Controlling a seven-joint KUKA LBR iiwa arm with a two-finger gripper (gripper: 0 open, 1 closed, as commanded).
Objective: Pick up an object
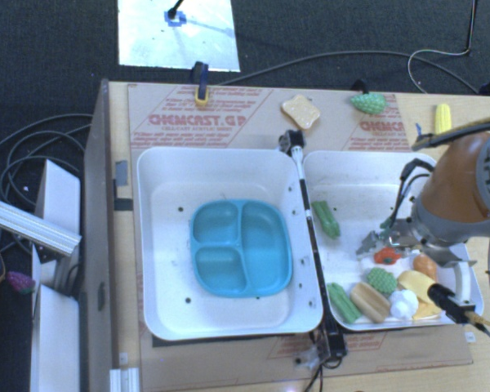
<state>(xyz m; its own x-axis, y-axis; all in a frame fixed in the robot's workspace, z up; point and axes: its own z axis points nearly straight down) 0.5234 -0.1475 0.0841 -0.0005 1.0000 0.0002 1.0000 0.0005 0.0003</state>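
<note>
Robotics lab: cardboard-topped bench, loose cables, dark carpet.

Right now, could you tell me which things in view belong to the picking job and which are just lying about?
Job:
end effector, low in the right bin
red piece beside it
green pod
food heap in the bin's near corner

Lying about:
blue tray in the left bin
toast, green fruit and corn on the cardboard behind the bins
</note>
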